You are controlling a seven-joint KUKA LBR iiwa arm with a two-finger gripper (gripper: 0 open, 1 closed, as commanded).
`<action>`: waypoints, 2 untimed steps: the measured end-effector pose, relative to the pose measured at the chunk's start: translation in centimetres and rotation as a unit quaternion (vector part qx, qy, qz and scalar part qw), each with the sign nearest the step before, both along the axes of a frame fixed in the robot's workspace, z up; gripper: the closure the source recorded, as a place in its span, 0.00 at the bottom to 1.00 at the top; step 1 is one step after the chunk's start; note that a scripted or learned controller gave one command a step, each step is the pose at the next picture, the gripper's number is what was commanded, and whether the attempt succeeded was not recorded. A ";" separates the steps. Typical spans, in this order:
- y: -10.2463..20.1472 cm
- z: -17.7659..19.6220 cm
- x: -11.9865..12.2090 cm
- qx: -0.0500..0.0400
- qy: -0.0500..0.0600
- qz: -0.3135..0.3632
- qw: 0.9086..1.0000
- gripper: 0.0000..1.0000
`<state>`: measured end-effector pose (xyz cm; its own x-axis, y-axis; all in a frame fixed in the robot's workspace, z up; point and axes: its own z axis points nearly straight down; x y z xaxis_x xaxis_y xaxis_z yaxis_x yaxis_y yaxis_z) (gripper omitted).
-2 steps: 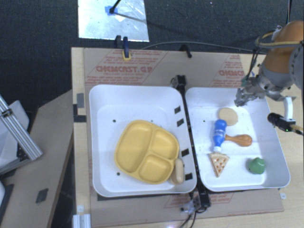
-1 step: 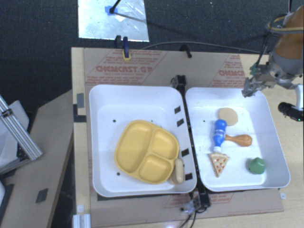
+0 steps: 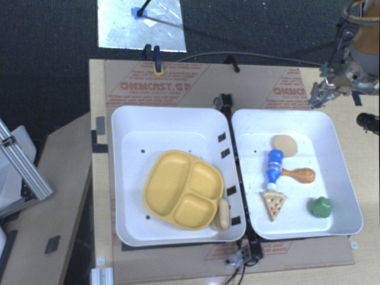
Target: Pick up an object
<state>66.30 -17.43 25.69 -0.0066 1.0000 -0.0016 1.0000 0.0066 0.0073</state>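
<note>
Since the blue bottle (image 3: 274,166) lying in the right bin (image 3: 341,153), touching the drumstick (image 3: 298,174), looks light, rigid and slippery, we would grip mid-body; gripper (image 3: 319,94) beyond bin's far rim, state undeterminable

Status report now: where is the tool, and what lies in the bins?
Tool above right bin's far corner, holding nothing. Blue bottle, drumstick, pizza slice, green item in right bin, untouched. Nothing in the way.
</note>
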 end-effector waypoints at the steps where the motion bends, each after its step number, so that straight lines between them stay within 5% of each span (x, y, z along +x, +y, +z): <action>1: 0.0 3.6 0.1 0.000 0.000 0.000 1.000 1.00; 2: 3.8 2.2 -3.0 0.001 0.004 0.000 1.000 1.00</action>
